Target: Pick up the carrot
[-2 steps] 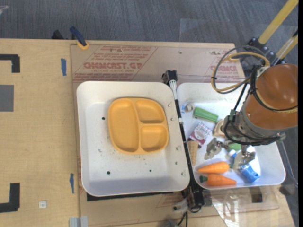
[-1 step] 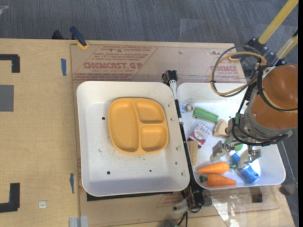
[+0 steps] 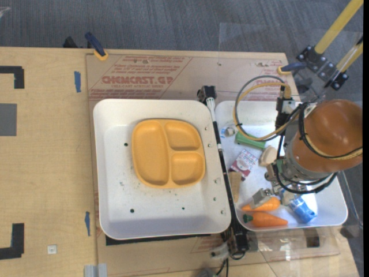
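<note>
The carrot (image 3: 268, 219) is orange with a green stub at its left end. It lies flat along the near wall of the right bin (image 3: 340, 212), pointing right. A second, smaller orange piece (image 3: 265, 203) rests just behind it. My gripper (image 3: 268, 194) hangs below the orange-banded wrist (image 3: 331, 133), low over the bin's near part. It is directly above the smaller orange piece and a little behind the carrot. The wrist body hides how the jaws stand, and I see nothing lifted off the bin floor.
In the right bin, a blue object (image 3: 302, 209) lies right of the carrot. A maroon-and-white packet (image 3: 244, 161), a beige block (image 3: 269, 154) and a green piece (image 3: 252, 139) sit behind it. An orange divided plate (image 3: 169, 153) lies in the left bin (image 3: 109, 172). Cables loop over the right bin's far side.
</note>
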Action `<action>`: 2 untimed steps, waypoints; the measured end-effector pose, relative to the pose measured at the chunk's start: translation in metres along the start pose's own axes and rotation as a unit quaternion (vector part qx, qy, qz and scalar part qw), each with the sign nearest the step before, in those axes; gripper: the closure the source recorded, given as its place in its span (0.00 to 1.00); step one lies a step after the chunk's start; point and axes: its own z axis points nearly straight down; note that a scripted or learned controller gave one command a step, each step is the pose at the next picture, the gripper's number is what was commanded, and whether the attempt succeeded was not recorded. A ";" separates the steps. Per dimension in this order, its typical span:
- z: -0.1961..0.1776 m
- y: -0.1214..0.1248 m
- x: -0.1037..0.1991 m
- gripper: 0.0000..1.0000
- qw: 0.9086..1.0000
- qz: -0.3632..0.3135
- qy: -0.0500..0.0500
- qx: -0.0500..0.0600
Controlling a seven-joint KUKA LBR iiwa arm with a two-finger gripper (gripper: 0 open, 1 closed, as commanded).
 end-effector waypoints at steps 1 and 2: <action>0.007 -0.017 0.009 0.00 0.994 -0.107 -0.002 0.004; 0.006 -0.006 0.009 0.00 0.964 -0.264 0.000 0.008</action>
